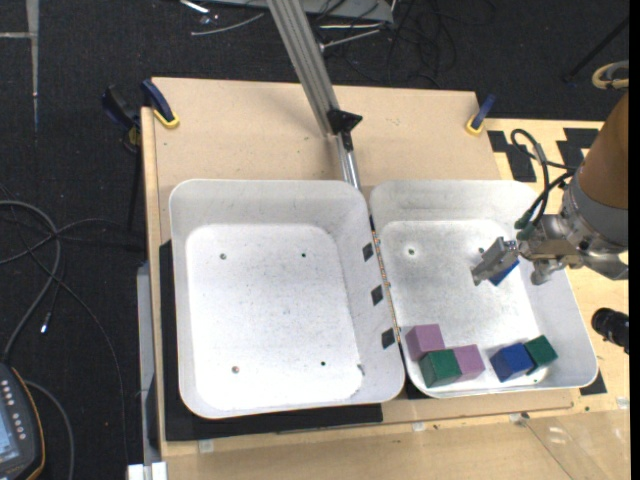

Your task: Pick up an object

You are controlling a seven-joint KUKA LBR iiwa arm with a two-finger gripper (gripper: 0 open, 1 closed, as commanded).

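Blue block (503, 269) half hidden between the fingers (493, 265), held over right bin (570, 313), arm cut off

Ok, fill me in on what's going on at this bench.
The grey arm reaches in from the right, its claw over the right bin with something blue at its tip; whether it is gripped is unclear. Five blocks sit along that bin's near edge: two purple, two green, one blue. The left bin sits beside it.
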